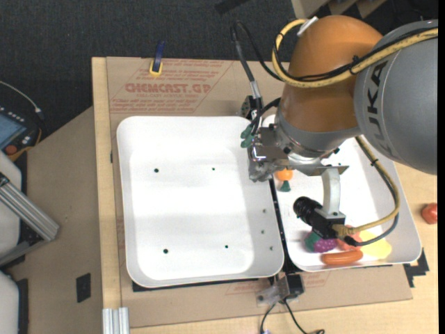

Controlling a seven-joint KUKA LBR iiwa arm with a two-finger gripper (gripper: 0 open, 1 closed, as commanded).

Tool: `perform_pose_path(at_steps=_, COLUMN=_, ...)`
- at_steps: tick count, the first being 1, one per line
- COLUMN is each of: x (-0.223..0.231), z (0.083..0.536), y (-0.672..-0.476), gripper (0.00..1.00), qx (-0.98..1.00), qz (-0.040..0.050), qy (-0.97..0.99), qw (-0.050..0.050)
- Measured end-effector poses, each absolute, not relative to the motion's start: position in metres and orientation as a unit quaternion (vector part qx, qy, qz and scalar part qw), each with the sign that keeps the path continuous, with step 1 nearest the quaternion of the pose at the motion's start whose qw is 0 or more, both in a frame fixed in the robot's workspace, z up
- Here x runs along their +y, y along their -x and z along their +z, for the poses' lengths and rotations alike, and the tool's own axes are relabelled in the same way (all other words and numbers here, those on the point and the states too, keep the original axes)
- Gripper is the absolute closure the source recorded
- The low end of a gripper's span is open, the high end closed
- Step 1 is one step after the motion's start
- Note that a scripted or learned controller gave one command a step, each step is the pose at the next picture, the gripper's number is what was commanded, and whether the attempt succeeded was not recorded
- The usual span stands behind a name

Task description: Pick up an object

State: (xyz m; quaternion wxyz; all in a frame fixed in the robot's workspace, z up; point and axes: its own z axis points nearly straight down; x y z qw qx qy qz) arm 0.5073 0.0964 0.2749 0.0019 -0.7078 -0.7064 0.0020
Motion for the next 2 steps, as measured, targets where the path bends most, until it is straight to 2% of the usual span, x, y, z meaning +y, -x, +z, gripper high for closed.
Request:
perform_pose_path(at_steps=1, x=0.166, z=0.252, y=-0.564, gripper=1.0, qx=-0.708, qz=-0.0024, qy=0.706, qw=-0.001)
perform_pose_path(at_steps=2, x=0.201, z=0.339, y=-0.514, gripper=1.0, qx=-0.708, qz=-0.0009, qy=0.706, qw=0.0)
